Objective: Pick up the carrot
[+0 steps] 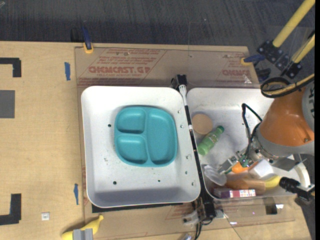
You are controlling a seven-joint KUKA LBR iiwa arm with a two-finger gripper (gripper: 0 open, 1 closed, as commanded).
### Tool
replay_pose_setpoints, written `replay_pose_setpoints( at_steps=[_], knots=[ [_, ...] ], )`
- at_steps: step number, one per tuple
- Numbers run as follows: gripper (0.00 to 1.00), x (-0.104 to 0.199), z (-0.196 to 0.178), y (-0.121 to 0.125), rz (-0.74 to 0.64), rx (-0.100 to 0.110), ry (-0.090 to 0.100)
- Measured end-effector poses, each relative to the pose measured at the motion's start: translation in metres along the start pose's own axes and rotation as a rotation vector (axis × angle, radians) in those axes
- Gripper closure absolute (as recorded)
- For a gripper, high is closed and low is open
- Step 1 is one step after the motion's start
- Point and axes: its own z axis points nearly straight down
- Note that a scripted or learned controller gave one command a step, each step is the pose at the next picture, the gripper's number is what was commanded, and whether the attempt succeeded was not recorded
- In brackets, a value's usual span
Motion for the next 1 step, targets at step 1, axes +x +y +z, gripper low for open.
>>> replay_pose_setpoints(
  at_steps=[1],
  knots=[
    [1.00,0.0004,-0.0083,0.0009,0.003,-0.003,-0.002]
  ],
)
